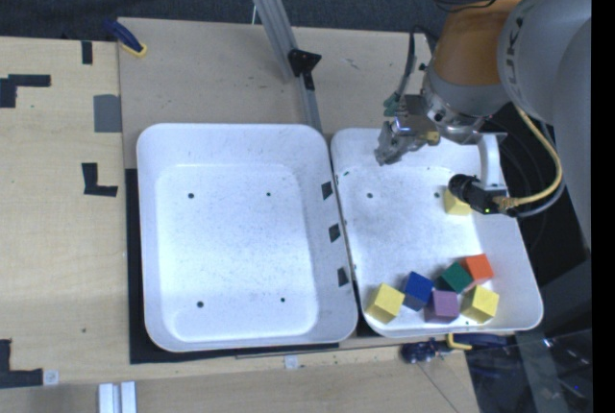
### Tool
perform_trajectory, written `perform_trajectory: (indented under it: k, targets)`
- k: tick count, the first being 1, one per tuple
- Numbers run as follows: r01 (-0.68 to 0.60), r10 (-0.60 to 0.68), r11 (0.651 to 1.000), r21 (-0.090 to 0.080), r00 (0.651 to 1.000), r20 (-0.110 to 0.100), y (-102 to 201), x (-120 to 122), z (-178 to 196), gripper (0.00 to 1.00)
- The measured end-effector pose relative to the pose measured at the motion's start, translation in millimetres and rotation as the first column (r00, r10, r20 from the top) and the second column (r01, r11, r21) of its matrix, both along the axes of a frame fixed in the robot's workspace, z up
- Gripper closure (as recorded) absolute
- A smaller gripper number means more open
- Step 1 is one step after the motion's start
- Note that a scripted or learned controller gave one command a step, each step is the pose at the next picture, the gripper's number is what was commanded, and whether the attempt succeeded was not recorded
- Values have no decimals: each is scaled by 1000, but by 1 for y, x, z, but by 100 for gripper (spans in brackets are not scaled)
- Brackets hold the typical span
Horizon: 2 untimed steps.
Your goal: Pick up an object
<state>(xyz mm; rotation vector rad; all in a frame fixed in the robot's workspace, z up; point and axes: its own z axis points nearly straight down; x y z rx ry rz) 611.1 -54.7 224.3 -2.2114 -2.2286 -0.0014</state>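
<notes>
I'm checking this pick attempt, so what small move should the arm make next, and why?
Probably swing the hand toward the near end of the right bin and stop above the blue cube. The hand sits over the bin's far left corner with no block under it, while the cubes cluster along the near edge. One yellow cube lies apart near the right wall.
</notes>
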Motion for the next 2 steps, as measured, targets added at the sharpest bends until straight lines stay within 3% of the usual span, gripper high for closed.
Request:
perform_trajectory:
  k: [2]
  targets:
    - [-1, 1, 1000, 0, 1000, 0, 114, -13, 15, 100]
